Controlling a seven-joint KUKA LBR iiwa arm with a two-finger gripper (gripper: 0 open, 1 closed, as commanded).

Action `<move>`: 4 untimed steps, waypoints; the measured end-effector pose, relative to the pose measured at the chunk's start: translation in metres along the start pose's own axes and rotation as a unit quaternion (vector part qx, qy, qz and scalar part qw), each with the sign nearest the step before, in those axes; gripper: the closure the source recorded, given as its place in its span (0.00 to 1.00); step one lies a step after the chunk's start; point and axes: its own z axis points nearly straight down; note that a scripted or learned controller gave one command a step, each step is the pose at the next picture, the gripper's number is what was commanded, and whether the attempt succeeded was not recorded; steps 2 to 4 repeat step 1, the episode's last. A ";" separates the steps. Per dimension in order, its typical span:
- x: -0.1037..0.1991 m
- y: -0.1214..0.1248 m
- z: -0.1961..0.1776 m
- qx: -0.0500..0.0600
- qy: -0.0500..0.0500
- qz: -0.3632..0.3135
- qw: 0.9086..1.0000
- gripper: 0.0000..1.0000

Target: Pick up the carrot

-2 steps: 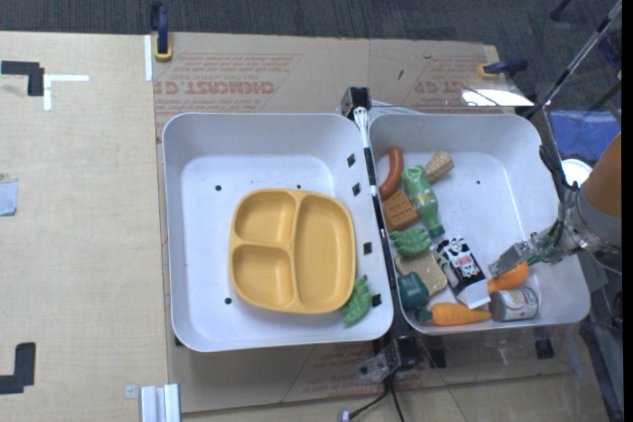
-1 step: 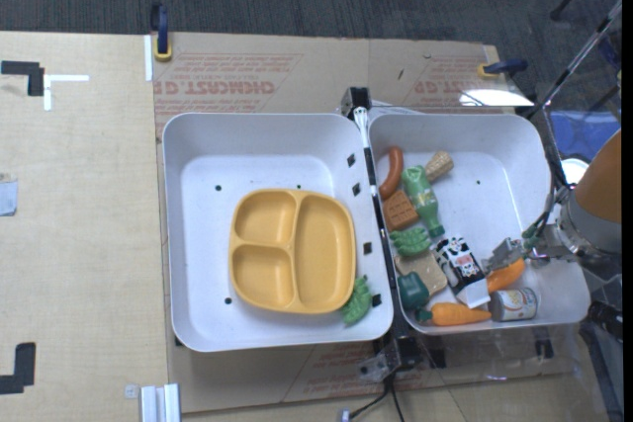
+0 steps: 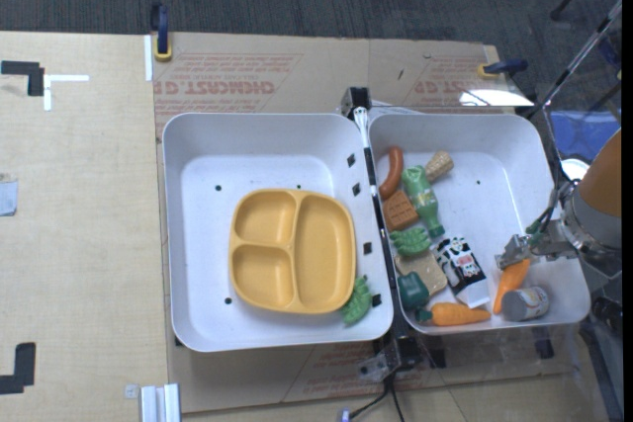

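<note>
Orange carrot point(image 3: 509, 283) | directly beneath pincer point(image 3: 517, 255) | right bin point(image 3: 495, 138)

toys crowd right bin's point(image 3: 514, 128) left half, open floor at upper right

The arm point(image 3: 605, 198) is cut off by the right edge beyond the wrist. The gripper point(image 3: 516, 252) is seen too small for its fingers' spacing to be judged. Just below it, the carrot's point(image 3: 510, 284) top end is hidden.
</note>
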 end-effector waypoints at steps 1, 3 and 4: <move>0.071 0.077 -0.009 0.004 0.001 0.040 0.999 1.00; 0.071 0.077 -0.009 0.004 0.001 0.040 0.999 1.00; 0.071 0.077 -0.009 0.004 0.001 0.040 0.999 1.00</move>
